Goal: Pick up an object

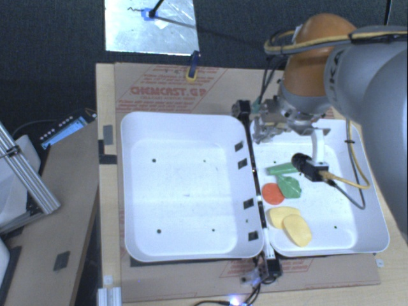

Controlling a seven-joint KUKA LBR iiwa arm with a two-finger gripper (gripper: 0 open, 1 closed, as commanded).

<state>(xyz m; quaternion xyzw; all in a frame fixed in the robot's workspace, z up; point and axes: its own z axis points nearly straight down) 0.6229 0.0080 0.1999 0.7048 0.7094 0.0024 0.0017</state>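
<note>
In the camera view, small flat objects are seen in the right bin (357,234) near its left wall: a green strip (278,169) lying roughly crosswise, long axis toward that wall, a green piece (291,186), a red-orange disc (273,194) and two yellow ovals (291,224). The gripper (266,127) is placed over the bin's far left corner; its finger state cannot be told.

Both white bins look like smooth moulded plastic with a soft sheen, the left bin (185,190) and the right bin (357,228) alike. The board (166,88) under them appears to be matt printed cardboard. At twelve o'clock lies a crinkled, shiny foil-like sheet (150,18). The arm's grey casing (376,75) is satin, its orange band (315,50) glossy. The yellow pieces (291,225) look matt, perhaps foam or plastic.
</note>
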